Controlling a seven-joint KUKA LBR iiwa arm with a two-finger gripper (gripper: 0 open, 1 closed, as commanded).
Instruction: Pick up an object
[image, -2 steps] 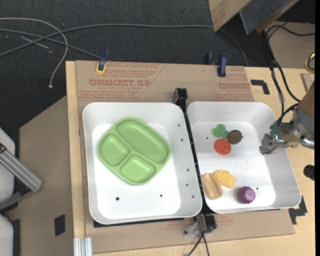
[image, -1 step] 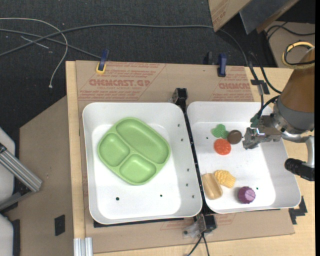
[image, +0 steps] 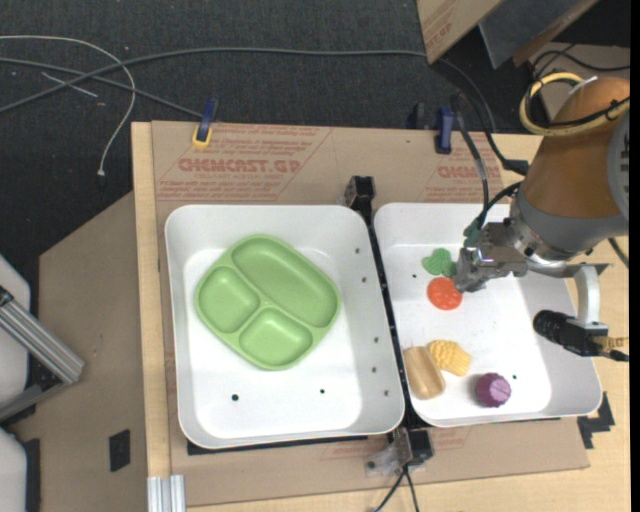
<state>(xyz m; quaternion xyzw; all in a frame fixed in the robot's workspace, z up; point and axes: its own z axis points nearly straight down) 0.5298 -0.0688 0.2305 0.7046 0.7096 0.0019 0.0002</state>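
Note:
In the right bin (image: 560, 395) lie a red-orange tomato-like piece (image: 444, 294), a small green leafy piece (image: 437, 263), a yellow corn cob (image: 450, 356), a tan bread-like stick (image: 422, 374) and a purple round piece (image: 492, 390). My gripper (image: 472, 268) hangs low over the bin's upper middle, just right of the red piece and the green piece. Its tips are hidden from above by the wrist, and nothing shows between them.
The left bin (image: 190, 250) holds a green divided plate (image: 266, 300). A black divider with a clamp (image: 360, 190) runs between the bins. A black cable fitting (image: 562, 330) juts over the right bin's right side. Blue clamps (image: 445, 130) hold the cardboard base.

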